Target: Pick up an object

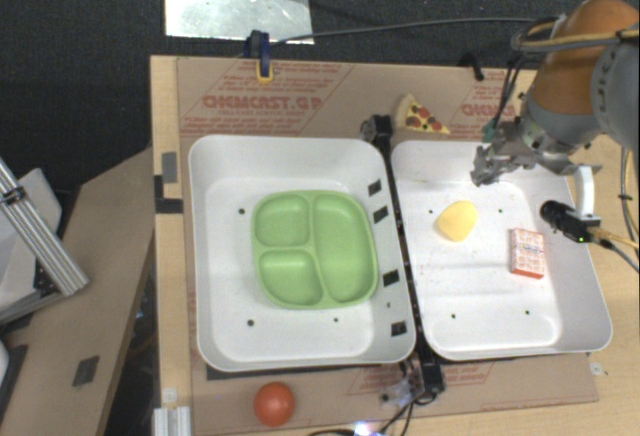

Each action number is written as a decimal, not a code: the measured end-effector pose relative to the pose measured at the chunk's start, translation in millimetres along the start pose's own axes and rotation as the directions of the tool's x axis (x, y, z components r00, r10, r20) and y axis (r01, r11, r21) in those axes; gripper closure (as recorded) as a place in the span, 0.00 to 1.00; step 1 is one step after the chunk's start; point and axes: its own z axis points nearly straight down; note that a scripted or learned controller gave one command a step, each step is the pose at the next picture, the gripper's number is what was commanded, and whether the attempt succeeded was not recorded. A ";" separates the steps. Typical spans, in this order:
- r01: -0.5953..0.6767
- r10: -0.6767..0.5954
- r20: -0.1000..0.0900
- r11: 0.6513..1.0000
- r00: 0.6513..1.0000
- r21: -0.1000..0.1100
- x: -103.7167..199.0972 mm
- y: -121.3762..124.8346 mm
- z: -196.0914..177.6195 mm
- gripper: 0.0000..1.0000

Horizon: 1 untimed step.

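Yellow object [457,221], a rounded lump resembling a lemon or similar toy fruit, lying in the upper middle of the right bin [470,334], apart from every wall. Judged from its look, it is light and fairly stiff, with a smooth curved skin that could slip out of a pinch; the surest hold would be across its narrow middle, from above. Just to its right, well separated, lies a small red-and-white box [527,253], flat-sided and probably light, which would take a grip across its short sides more readily.

The gripper [487,167] hangs over the far part of the right bin, above and slightly right of the yellow object, with nothing seen between its fingers; at this slant the dark fingertips merge, so whether the claw is wide or narrow cannot be told. The arm [580,74] enters from the right, its orange band uppermost, and a black fitting [566,219] on it overhangs the bin's right side.

The left bin [215,224] holds a green divided tray [313,249]. Outside the bins: a pizza-slice toy [421,116] at the far edge between them, and an orange-red ball [274,403] on the near board.

The gripper's height above the bin floor is hard to judge
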 end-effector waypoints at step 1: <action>0.001 -0.001 0.001 1.000 1.000 -0.001 -0.2 2.0 -45.8 1.00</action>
